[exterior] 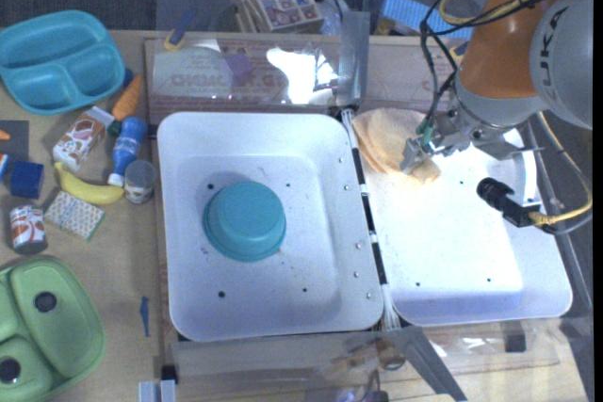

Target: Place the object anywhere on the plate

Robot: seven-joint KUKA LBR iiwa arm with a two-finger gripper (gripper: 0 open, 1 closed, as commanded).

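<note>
Arm (528,33): cut off by the top and right edges. Gripper (421,157): fingers too small and glare-washed to tell apart. Pale flat object (386,138) under the gripper: bleached by light, nature unclear. Green tray (42,334): cut off at left and bottom edges. Box labels (278,0) behind the bins: unreadable.

Single fixed camera, mounted above the bench, looking down at a slant. Both white bins in frame: left bin (188,297) near centre, right bin (471,278) toward the right edge. Arm (528,42) enters from upper right. Bench clutter at left and floor clutter along the top. Mid-range framing.
</note>
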